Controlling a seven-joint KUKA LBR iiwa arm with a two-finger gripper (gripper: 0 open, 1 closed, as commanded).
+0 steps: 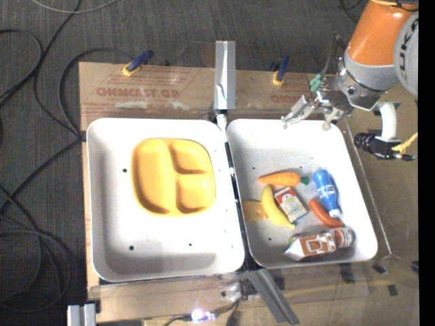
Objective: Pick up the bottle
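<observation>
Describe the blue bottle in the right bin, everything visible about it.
The blue bottle is small, looks plastic, with a white cap at its upper end and a white label patch on its body. It lies on its side in the right bin, among the toy food, cap pointing toward the far wall. Its lower end meets the red-orange sausage-like piece; the carrot lies just left. Nothing grips it.
</observation>
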